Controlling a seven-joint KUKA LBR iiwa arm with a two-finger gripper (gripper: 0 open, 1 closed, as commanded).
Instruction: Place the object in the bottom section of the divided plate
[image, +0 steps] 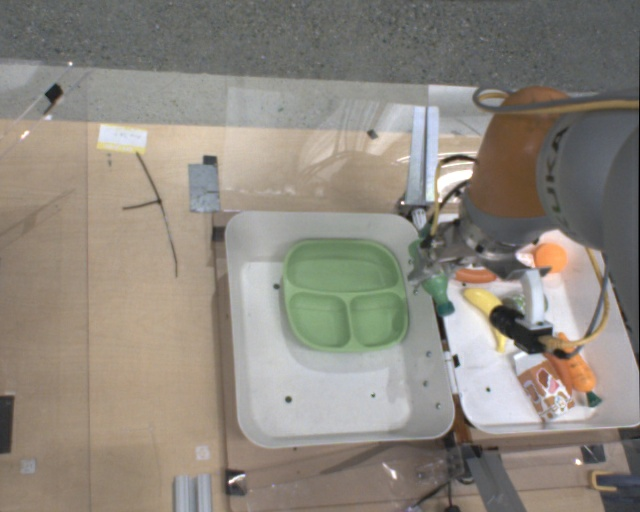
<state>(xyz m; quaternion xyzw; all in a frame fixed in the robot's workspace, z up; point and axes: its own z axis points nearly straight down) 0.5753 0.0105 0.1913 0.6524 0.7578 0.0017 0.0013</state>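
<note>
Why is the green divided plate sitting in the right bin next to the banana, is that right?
Not quite. The camera view shows the green divided plate in the left bin. The banana lies in the right bin, so the two are in separate bins.

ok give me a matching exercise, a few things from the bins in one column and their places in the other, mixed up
Things:
1. green divided plastic plate
2. yellow toy banana
3. orange toy carrot
4. round orange ball

Places:
A. right bin, near its front right corner
B. left bin, middle
C. right bin, just right of the divider
D. right bin, far side, beside the arm

Pairs: 1-B, 2-C, 3-A, 4-D
</note>
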